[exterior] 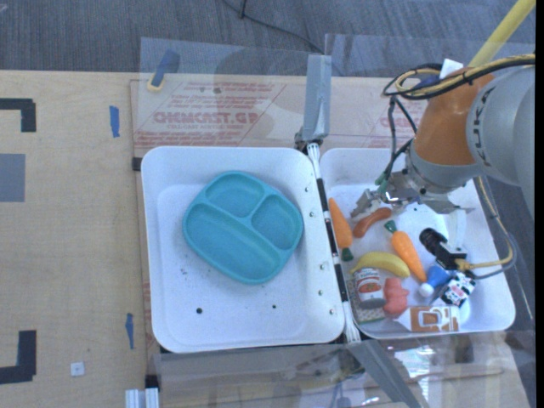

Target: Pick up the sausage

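The sausage, reddish-brown and slightly curved, lies in the right bin near its left wall, between two carrots. My gripper hangs just above the sausage's upper side. Its fingers stand open and point down-left, and nothing is held between them. The grey arm with its orange band comes in from the upper right.
One carrot lies along the right bin's left wall and a second carrot lies right of the sausage. Below them are a banana, a small can, a red toy and several small items. A teal divided plate sits in the left bin.
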Motion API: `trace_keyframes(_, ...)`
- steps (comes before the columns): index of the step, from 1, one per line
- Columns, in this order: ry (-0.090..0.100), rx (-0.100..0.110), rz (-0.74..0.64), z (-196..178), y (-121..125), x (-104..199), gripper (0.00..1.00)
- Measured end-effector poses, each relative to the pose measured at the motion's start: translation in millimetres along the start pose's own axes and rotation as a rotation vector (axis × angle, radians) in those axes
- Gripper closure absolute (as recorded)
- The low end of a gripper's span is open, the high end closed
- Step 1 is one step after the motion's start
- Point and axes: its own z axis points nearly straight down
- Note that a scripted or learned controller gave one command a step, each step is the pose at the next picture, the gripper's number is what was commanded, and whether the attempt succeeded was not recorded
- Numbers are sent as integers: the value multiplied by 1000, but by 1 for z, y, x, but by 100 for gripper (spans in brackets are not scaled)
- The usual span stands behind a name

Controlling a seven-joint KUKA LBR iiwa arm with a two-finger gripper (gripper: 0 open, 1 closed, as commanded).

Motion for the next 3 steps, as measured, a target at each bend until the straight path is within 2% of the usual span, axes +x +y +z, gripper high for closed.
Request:
trace_keyframes(1, 0, -3, 6, -10, 0, -4, 100)
trace_keyframes(2, 0, -3, 6, -10, 0, -4, 0)
trace_keyframes(3, -1, -3, 24, -1, -48, 6, 0)
